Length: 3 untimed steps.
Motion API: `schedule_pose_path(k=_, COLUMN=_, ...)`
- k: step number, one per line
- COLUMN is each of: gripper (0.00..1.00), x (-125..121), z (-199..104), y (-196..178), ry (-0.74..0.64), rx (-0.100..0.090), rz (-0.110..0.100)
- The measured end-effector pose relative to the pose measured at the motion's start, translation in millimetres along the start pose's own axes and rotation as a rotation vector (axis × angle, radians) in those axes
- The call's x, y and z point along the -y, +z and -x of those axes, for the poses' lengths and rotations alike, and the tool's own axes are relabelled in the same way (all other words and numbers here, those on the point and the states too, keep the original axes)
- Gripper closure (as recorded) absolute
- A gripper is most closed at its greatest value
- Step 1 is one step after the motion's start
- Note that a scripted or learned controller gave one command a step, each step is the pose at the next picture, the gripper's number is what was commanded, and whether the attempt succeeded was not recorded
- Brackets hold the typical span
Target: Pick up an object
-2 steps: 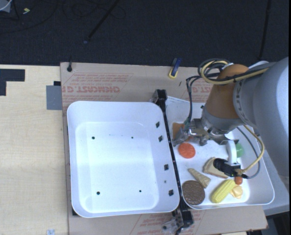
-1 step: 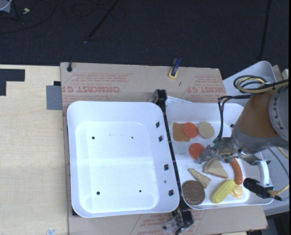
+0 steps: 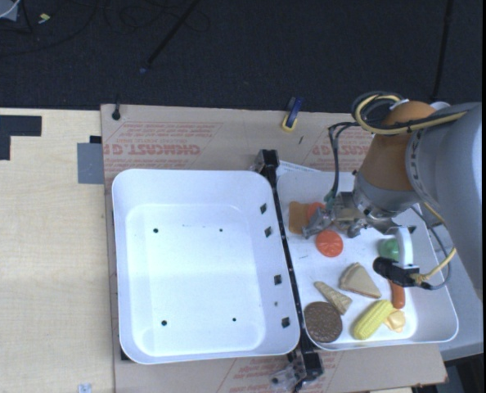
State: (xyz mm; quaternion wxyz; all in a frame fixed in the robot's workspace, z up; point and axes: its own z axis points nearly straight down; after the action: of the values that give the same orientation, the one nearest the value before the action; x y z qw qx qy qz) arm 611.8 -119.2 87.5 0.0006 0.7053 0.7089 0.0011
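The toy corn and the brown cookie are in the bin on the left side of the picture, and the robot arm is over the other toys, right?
Not quite. The camera view shows the toy corn and the brown cookie in the bin on the right side, the same bin the robot arm is over, along with the other toys.

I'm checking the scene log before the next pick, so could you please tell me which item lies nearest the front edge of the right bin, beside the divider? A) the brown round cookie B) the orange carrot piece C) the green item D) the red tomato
A: the brown round cookie sits at the front of the right bin, next to the divider, while the red tomato lies further back near the pincer.
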Motion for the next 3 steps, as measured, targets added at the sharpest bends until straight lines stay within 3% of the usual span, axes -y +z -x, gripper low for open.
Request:
schedule_pose_path(k=1, gripper=0.0, x=44, z=27, y=0, ry=0.007, rx=0.0, rz=-0.009)
schedule_pose_path(k=2, gripper=0.0, x=-35, z=-1, y=-1, ry=0.001, rx=0.0, rz=0.001)
schedule_pose_path(k=3, gripper=1.0, x=-32, z=1, y=-10, ry=0.0, rx=0.001, rz=-0.007)
